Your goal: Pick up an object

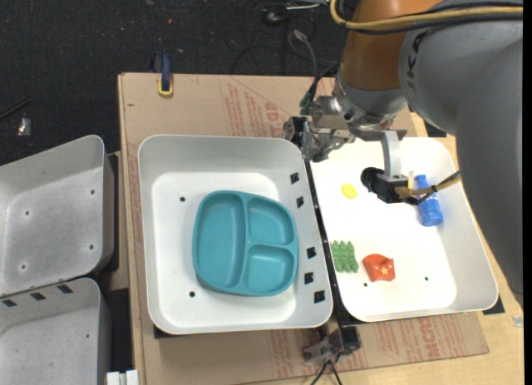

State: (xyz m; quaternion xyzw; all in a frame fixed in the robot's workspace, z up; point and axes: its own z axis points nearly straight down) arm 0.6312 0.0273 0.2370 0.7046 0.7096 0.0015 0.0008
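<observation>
While the jaws hung over the upper-left corner of the right bin (416, 300), spread or pressed together I couldn't tell, the approach seemed under way; next they'd need lowering onto the yellow piece (349, 191) nearby

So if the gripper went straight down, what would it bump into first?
Likely the right bin's far left corner, near its rim. The gripper hangs over no toy, though depth is unclear.

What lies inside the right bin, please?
A yellow piece, a blue block, a green piece and a red piece. The arm covers the far end of the bin, hiding anything there.
</observation>
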